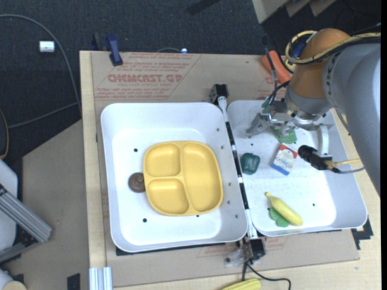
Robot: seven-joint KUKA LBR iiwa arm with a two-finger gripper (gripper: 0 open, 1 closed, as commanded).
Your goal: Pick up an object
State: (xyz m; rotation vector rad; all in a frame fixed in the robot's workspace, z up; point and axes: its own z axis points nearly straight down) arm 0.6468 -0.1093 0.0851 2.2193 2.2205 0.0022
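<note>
Gripper (273, 121) hovering upper right, above the small red-and-white carton (283, 160); its grip state I cannot tell. Risk: descent lands off-centre and knocks the carton aside.

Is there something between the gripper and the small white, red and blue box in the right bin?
Nothing visible does. The gripper hangs over the right bin's far end, and the box lies just below it in the view, with bare floor between.

Bright, even overhead light, soft shadows, white bins (118, 162) nearly glaring, slightly soft focus.
</note>
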